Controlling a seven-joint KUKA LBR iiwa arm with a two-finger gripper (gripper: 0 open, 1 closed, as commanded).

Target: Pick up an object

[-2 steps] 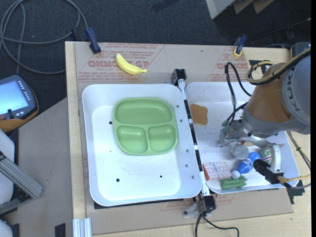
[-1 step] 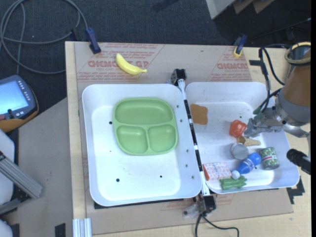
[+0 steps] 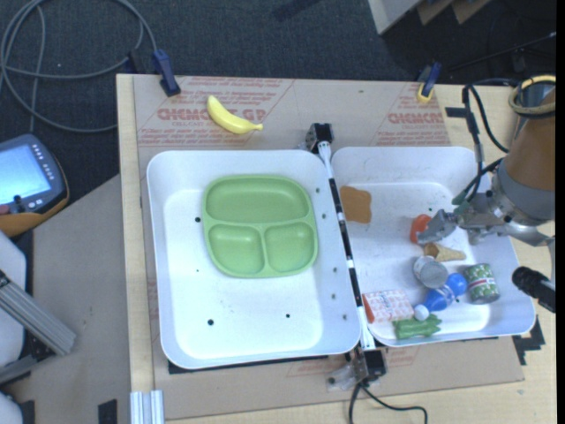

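My gripper (image 3: 444,223) hangs low over the right bin (image 3: 397,168), reaching in from the right. Its tip is right beside a small red object (image 3: 418,229), which lies on the bin floor at its left. I cannot see whether the two touch. Just below the gripper lie a tan wedge (image 3: 447,253), a grey metal cup (image 3: 430,272), a blue bottle (image 3: 447,291) and a green patterned can (image 3: 481,283). A brown square (image 3: 356,204) sits at the bin's left side.
A pink patterned card (image 3: 388,306) and a green toy (image 3: 417,327) lie along the right bin's near edge. The left bin (image 3: 177,263) holds a green divided plate (image 3: 260,223). A yellow banana (image 3: 231,116) rests on the bench behind the bins.
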